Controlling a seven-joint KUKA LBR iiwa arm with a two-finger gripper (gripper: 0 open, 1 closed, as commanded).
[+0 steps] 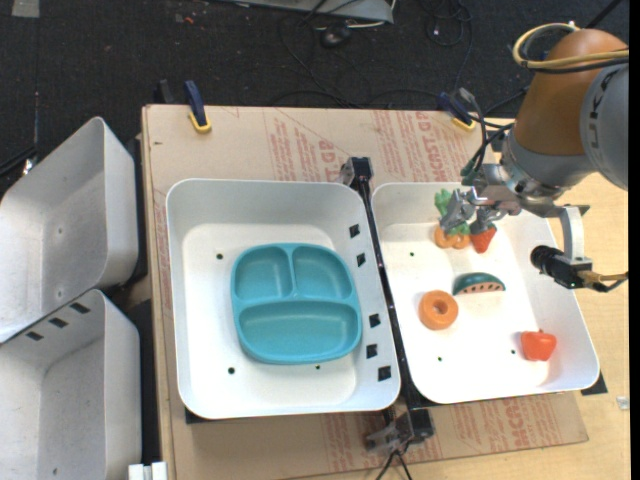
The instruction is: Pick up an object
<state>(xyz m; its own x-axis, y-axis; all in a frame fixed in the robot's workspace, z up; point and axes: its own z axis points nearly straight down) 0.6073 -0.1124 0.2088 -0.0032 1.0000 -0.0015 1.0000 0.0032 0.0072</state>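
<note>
I had the gripper (466,213) low over the small orange-and-green toy vegetables (452,230) at the right bin's (500,383) upper left. I couldn't tell whether its hand was apart or together. I judged this the reach-in step; next came closing, then lifting.

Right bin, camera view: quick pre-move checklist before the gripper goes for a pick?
1. Gripper over the right bin: ok, near its far edge.
2. Target beneath it: ok, carrot-like toys lie there.
3. Anything held: cannot tell.
4. Other picks clear of each other: ok, orange ring, watermelon slice and red pepper lie apart.
5. Teal divided plate in the left bin: ok, out of the way.
</note>
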